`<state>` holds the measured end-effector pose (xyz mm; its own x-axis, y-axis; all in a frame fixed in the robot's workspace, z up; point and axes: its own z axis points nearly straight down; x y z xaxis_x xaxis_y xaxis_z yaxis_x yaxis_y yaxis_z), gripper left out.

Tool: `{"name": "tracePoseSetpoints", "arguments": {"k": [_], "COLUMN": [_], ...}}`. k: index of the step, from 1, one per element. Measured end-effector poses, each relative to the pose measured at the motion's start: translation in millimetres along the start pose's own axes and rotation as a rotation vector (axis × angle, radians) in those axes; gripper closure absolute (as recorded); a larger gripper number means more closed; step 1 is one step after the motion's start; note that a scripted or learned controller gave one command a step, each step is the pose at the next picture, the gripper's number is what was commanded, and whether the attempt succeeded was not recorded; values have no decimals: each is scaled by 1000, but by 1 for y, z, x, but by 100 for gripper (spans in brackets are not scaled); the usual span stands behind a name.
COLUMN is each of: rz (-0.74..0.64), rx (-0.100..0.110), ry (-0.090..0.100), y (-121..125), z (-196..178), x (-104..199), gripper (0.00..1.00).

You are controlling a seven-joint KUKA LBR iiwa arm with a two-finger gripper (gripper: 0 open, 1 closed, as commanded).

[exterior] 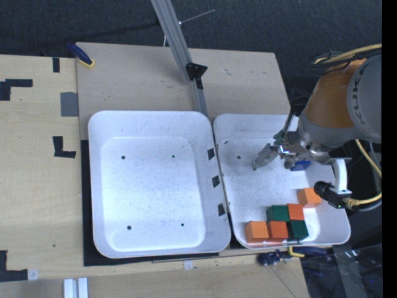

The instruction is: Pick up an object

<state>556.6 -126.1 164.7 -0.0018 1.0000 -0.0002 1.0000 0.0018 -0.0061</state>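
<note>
Several blocks lie in the right bin [248, 185], at its near right corner. An orange block [256, 230] and another orange one [278, 230] sit along the front wall, with a dark green block [298, 228] beside them. Behind those are a green block [278, 213] and a red-orange block [296, 212]. One more orange block [308, 196] lies by the right wall. My gripper [267, 156] hangs over the middle of this bin, well behind the blocks. A small blue thing [300, 164] peeks out beside the wrist.
The left bin [149, 120] stands beside the right one, their rims meeting in the middle. A grey metal post [177, 36] slants down to the bins' far edge. Cables [353, 194] hang at the right by the arm.
</note>
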Motion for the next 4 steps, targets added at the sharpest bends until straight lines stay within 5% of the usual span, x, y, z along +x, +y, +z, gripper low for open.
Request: {"name": "tracePoseSetpoints", "arguments": {"k": [1, 2, 4], "rz": [1, -1, 0], "rx": [2, -3, -9], "ry": [0, 1, 0], "y": [-7, -6, 6], "z": [57, 44, -47], "x": [-8, -6, -6], "gripper": [0, 100, 100]}}
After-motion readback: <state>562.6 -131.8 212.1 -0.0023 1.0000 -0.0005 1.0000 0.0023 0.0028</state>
